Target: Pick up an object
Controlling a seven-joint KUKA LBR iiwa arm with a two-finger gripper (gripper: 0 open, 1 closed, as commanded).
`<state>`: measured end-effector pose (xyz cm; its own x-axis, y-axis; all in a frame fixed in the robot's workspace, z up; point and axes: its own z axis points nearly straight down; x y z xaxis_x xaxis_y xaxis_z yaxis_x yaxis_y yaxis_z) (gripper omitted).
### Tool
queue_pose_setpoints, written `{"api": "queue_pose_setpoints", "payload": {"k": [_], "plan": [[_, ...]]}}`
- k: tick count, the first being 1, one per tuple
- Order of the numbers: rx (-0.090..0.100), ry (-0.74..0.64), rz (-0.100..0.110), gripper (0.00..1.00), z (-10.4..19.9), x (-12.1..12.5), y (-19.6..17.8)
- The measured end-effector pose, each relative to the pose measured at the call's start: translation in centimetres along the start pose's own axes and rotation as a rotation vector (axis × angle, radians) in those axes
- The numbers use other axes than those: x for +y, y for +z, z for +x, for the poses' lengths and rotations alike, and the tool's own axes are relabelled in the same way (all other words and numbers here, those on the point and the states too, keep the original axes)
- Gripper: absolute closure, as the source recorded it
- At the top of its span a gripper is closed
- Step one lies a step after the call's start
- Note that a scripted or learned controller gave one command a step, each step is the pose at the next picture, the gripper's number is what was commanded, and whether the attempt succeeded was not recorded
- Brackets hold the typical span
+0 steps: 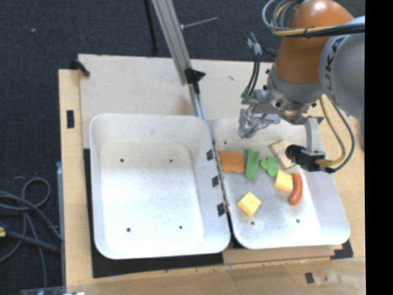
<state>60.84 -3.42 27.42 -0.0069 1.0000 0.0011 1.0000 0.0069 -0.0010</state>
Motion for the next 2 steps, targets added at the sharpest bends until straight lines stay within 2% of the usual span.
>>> {"api": "queue_pose_setpoints", "payload": {"k": [1, 2], "plan": [[-0.001, 0.0, -0.001, 1.0, 5.0, -1.0, 1.5], [0.001, -0.002, -0.002, 1.0, 10.8, -1.0, 1.3]]}}
